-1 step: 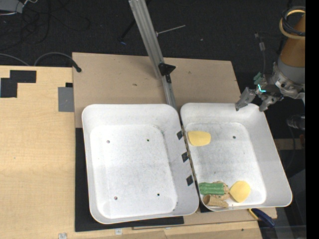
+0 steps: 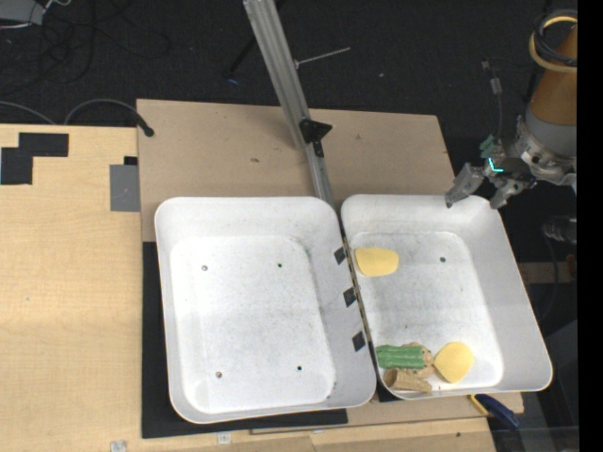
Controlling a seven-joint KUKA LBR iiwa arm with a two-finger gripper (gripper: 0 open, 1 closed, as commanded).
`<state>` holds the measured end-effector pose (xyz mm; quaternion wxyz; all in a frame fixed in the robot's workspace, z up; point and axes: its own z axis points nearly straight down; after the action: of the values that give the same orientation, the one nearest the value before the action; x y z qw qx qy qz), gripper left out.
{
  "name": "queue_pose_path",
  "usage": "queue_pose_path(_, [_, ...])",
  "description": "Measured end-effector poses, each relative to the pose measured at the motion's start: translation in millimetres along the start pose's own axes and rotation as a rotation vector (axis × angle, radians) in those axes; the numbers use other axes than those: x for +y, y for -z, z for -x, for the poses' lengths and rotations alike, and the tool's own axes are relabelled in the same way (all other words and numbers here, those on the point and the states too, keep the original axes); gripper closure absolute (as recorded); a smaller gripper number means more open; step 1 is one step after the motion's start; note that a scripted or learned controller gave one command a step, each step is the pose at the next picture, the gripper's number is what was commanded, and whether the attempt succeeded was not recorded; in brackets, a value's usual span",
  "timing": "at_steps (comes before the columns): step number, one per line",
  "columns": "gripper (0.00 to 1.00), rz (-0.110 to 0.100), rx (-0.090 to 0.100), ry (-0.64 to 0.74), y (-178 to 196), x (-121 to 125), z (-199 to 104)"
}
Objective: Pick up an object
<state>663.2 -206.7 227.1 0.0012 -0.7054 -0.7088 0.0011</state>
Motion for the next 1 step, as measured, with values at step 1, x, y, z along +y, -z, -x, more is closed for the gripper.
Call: queue_pose_path(1, [0.0,-0.004,0.002,-0.001,-61.0,4.0,-7.2])
